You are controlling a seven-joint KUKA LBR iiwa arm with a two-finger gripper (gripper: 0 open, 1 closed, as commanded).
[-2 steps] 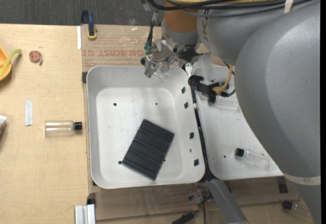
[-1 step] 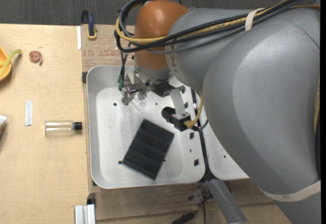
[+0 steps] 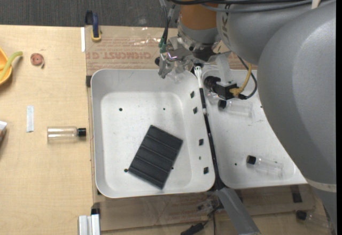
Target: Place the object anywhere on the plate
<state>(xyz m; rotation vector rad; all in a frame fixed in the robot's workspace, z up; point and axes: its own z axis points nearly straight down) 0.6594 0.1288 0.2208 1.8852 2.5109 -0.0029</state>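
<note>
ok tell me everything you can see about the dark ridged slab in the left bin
The dark grey, ridged rectangular slab looks like matte plastic or rubber, with shallow grooves running along its length that split it into parallel bands. It lies flat on the floor of the left shallow white bin, turned at a slant, one short end toward the bin's near wall. It looks whole and undamaged. Nothing else touches it; the arm's gripper is up by the bin's far rim, well apart from it.

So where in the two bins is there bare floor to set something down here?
Left bin: bare floor all around the dark ridged plate, widest between it and the far wall. Right bin: open middle strip between the clear vial near the front and the far end, crowded by the end effector and arm.
</note>
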